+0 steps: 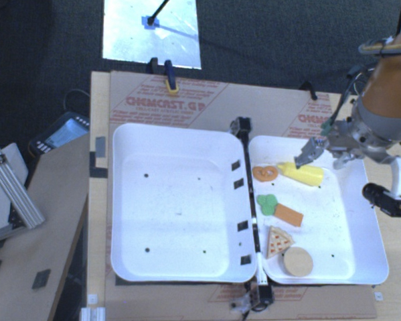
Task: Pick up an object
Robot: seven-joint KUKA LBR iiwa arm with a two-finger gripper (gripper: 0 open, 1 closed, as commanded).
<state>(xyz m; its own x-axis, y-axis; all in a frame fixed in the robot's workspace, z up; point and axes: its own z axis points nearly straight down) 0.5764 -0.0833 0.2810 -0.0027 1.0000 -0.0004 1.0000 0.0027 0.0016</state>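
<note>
Two white bins (pixel 181 149) on brown board with red lettering (pixel 164 102). Toys: yellow bottle (pixel 302 173), orange pretzel (pixel 265 172), green-topped orange carrot (pixel 279 209), red-spotted pizza slice (pixel 277 241), tan disc (pixel 297 261). Grey arm, orange band (pixel 391 78).

One fixed camera looks down at a slant on both bins (pixel 188 139); the arm (pixel 385 99) enters right.

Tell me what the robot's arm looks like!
The arm is chunky and rounded, grey with a wide orange band just above the wrist. At its tip sits the end effector, a small grey metal piece with thin fingers. Dark cables run along the wrist beside it.
</note>
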